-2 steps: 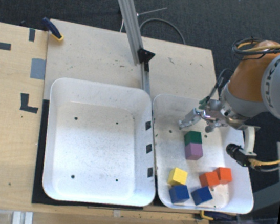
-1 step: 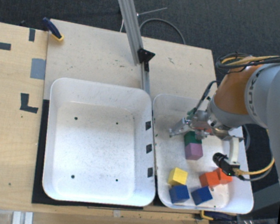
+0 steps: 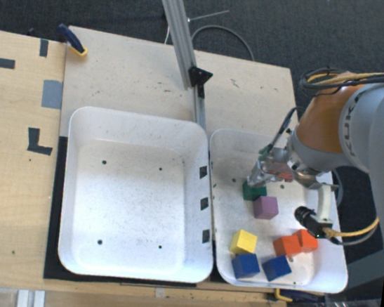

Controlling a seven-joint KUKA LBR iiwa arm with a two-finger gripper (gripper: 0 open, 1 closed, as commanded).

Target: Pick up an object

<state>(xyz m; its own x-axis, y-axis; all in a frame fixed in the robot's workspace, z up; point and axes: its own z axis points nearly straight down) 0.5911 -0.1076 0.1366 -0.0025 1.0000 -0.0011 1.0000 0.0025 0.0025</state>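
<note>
In the right bin [image 3: 228, 161], my gripper [image 3: 260, 181] reaches down from the grey arm, directly over a green block [image 3: 252, 191]. A purple block [image 3: 266, 207] lies just below and to the right of the green one. Nearer the front sit a yellow block [image 3: 243, 242], two blue blocks [image 3: 246, 265] [image 3: 277, 268] and an orange block [image 3: 295, 244]. The green block is at the fingertips, but I cannot make out whether it is held.
The left bin [image 3: 76, 168] stands beside the right one, with a low wall between them. A metal pole [image 3: 184, 34] slants across the back of the bench. Cables hang around the arm at the right.
</note>
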